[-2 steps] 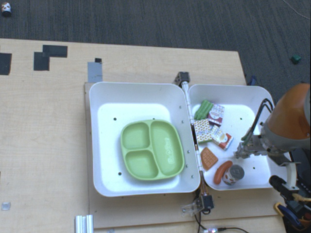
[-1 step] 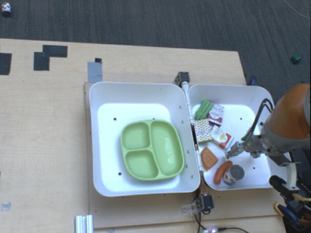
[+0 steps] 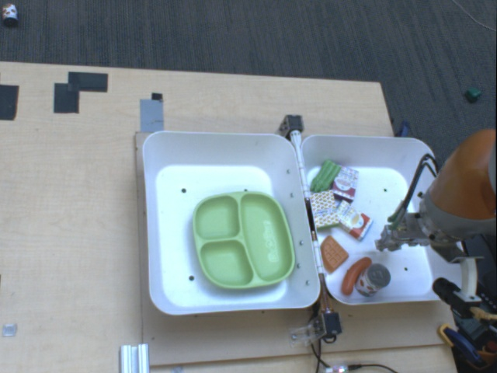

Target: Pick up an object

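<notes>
The right bin (image 3: pixel 404 183) holds several small toy foods. A green pod (image 3: pixel 325 176) and a red-and-white packet (image 3: pixel 346 182) lie at its far left. Below them are a patterned wafer (image 3: pixel 322 204), a yellow block (image 3: pixel 328 218) and a small red-and-white carton (image 3: pixel 357 224). Nearer the front lie an orange cracker (image 3: pixel 334 252), a red sausage (image 3: pixel 355 277) and a tin can (image 3: pixel 377 279). My gripper (image 3: pixel 394 236) hangs over the right bin's middle, just above and right of the can, to the right of the carton. Nothing shows in its grasp.
The left bin (image 3: pixel 171 208) holds a green three-compartment plate (image 3: pixel 245 239). The arm's orange band (image 3: pixel 472 176) and grey wrist cover the right bin's right side. A ridge (image 3: pixel 304 208) divides the two bins. Cables lie at the bench's front right corner (image 3: pixel 466 340).
</notes>
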